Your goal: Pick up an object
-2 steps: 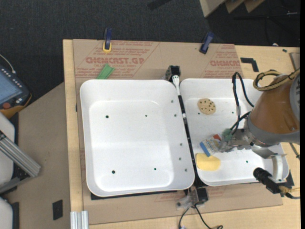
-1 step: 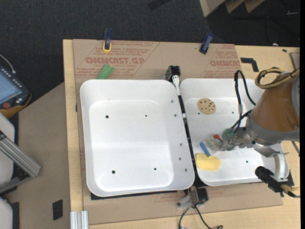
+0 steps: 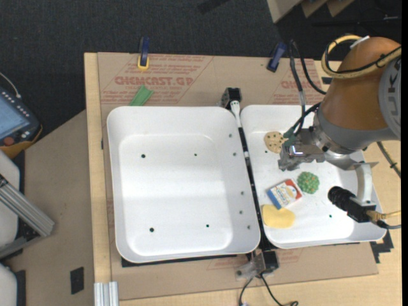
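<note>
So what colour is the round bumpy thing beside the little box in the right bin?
Green, seen in the camera view.

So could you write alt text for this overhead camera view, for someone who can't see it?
A grey and orange robot arm's end effector hovers over the right-hand shallow white bin, which holds a round tan cookie, green bumpy ball, small colourful box and flat yellow piece.

Cardboard sheet (image 3: 191,75) under two white bins, left bin (image 3: 121,171), green strip (image 3: 140,96), blue clamps (image 3: 144,51).
</note>
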`<state>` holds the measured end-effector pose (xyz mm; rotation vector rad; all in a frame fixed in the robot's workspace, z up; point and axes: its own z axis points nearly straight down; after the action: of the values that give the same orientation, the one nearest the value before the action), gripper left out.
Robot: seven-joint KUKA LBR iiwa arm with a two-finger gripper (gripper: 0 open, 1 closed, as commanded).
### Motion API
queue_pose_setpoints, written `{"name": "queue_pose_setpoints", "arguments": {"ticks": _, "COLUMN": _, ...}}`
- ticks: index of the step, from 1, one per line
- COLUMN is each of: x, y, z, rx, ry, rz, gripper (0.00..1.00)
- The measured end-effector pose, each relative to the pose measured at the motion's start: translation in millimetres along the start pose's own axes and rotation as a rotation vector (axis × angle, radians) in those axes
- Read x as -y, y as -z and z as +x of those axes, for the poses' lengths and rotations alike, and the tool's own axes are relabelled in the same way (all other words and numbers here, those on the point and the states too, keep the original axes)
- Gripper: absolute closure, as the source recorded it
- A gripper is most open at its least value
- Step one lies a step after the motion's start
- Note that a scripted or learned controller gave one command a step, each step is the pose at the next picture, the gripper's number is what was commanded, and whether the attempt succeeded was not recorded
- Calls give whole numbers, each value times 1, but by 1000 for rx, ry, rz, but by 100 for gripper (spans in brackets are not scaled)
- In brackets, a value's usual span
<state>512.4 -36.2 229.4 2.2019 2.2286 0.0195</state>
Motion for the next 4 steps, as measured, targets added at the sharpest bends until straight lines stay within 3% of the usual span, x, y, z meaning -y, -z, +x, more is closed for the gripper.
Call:
{"name": "queue_pose_setpoints", "arguments": {"ticks": 1, "x": 14, "y": 104, "z": 27, "rx": 1, "ry": -6, "rz": 2, "gripper": 100}}
{"name": "queue_pose_setpoints", "arguments": {"ticks": 2, "x": 31, "y": 112, "z": 65, "rx": 2, "ry": -8, "rz": 12, "gripper": 100}}
{"name": "queue_pose_setpoints", "arguments": {"ticks": 3, "x": 30, "y": 119, "z": 63, "rx": 3, "ry": -11, "rz": 11, "gripper": 100}}
{"name": "queue_pose_setpoints", "arguments": {"ticks": 4, "x": 28, "y": 208, "z": 81, "rx": 1, "ry": -9, "rz": 3, "gripper": 100}}
